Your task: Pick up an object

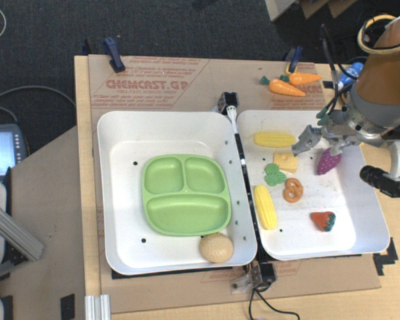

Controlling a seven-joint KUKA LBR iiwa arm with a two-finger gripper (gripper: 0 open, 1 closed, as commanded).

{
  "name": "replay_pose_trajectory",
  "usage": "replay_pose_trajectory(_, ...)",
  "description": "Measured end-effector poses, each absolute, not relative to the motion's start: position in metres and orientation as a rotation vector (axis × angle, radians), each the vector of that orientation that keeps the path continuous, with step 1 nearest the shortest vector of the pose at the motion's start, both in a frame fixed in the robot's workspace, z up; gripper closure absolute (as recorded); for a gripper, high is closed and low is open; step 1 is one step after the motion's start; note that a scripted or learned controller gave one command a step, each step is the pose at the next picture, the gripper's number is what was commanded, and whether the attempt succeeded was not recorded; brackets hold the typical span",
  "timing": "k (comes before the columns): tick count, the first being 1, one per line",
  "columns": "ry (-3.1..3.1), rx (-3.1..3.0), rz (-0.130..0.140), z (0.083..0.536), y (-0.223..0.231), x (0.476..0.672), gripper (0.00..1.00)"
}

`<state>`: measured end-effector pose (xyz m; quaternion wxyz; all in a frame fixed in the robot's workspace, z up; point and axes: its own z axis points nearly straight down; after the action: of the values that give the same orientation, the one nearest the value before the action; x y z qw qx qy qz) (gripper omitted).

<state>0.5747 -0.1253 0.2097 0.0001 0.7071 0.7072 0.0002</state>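
Note:
My gripper (pixel 322 144) hangs over the back of the right bin (pixel 367 242), open, with nothing between its fingers. A purple toy (pixel 327 162) lies just below and in front of it, partly under the right finger. To the left of the gripper lie a yellow corn cob (pixel 275 139) and a yellow cheese block (pixel 286 162). Further forward in this bin are a green broccoli piece (pixel 274 175), a brown pretzel (pixel 293 190), a second corn cob (pixel 265 207) and a red strawberry (pixel 323 221).
The left bin (pixel 113 179) holds a green divided plate (pixel 185 193) and a tan round object (pixel 217 247) at its front rim. Two orange carrots (pixel 290 84) lie on the board behind the right bin. The arm's grey body (pixel 380 92) rises over the right bin's back right corner.

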Motion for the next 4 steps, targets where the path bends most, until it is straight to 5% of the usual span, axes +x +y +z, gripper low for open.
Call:
replay_pose_trajectory(1,2.222,2.217,-0.001,0.145,-0.145,0.637,0.0)
replay_pose_trajectory(2,2.23,2.226,-0.007,0.08,-0.094,0.574,0.0)
replay_pose_trajectory(3,2.211,2.214,0.007,0.143,-0.156,0.644,0.0)
replay_pose_trajectory(4,2.225,2.213,0.0,0.101,-0.093,0.668,0.0)
